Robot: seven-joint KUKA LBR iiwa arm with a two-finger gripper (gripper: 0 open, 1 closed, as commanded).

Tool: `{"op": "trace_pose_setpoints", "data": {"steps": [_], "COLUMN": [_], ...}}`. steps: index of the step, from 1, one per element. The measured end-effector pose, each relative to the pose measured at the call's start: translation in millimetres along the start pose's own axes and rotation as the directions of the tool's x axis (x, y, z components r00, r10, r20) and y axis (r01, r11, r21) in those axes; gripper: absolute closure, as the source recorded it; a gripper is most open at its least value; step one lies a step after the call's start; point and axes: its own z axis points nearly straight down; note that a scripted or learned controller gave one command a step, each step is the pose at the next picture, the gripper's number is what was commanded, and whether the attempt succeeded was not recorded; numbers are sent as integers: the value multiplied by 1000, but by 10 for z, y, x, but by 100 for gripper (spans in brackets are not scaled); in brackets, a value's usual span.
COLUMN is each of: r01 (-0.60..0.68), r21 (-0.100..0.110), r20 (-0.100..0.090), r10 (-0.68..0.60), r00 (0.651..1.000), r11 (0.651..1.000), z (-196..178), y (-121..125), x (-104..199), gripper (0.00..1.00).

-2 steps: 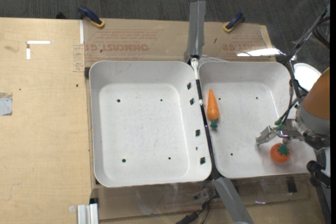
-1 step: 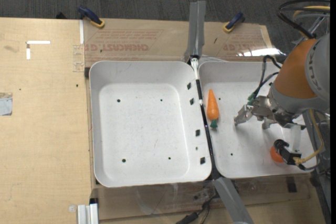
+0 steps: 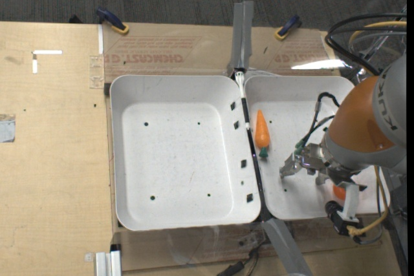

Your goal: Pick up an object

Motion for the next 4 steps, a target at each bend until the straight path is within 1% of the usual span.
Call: {"op": "trace_pose_setpoints", "data": {"steps": [1, 2, 3, 4], "r01": [-6, 5, 19, 154], "r21": [-3, -4, -2, -5], "r20": [1, 2, 1, 2], "r10": [6, -5, -19, -154], "r00": [1000, 1000, 1000, 988], "r11": [1000, 1000, 1000, 988], "z": [-11, -19, -8, -46], "y": [858, 1588, 603, 1553], "x": [129, 292, 90, -475], "gripper": [0, 0, 0, 0]}}
